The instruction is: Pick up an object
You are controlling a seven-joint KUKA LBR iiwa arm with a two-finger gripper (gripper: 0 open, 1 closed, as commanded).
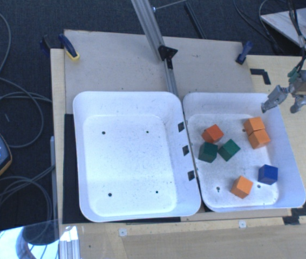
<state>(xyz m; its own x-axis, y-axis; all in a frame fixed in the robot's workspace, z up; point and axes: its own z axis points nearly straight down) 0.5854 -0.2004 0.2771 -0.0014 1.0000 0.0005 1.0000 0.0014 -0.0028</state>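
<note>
The hand hovers over the right bin's far right rim, its two grey fingers spread apart with nothing between them; the step in hand looks like the approach, with no grasp yet made. The candidates all lie in that bin: two orange blocks touching one another nearest the hand, an orange cube just beside two dark green cubes, a blue cube and another orange cube toward the near edge. The next move probably calls for travel inward and downward over one block, fingers straddling its flat sides; the touching pairs leave little room for a fingertip, so the lone blue cube seems easier. The blocks look matte and hard-edged; the bins are shallow, white, speckled plastic with rounded corners; the left bin sits on the pale wooden table.
</note>
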